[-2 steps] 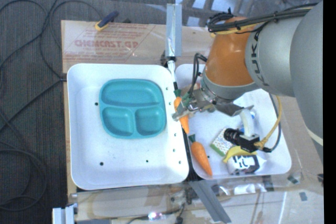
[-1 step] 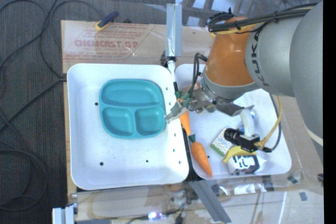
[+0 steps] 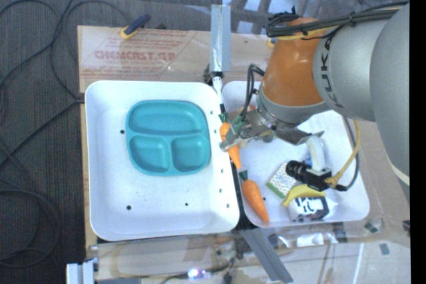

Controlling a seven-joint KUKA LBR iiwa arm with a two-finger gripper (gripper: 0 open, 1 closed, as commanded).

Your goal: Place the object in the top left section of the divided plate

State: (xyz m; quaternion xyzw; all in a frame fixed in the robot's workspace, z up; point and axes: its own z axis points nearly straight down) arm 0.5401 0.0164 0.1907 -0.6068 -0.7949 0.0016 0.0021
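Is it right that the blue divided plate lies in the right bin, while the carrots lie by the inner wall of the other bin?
Not quite. The camera view shows the blue divided plate in the left bin, not the right one. The carrots do lie by the inner wall of the other bin, the right bin.

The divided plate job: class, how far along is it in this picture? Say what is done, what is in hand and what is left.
Done: nothing has reached the teal divided plate in the left bin. In hand: the gripper is low over the right bin, at its left edge near an orange carrot; a grasp cannot be confirmed. Left: securing an object, carrying it across and setting it in the plate's top left section.
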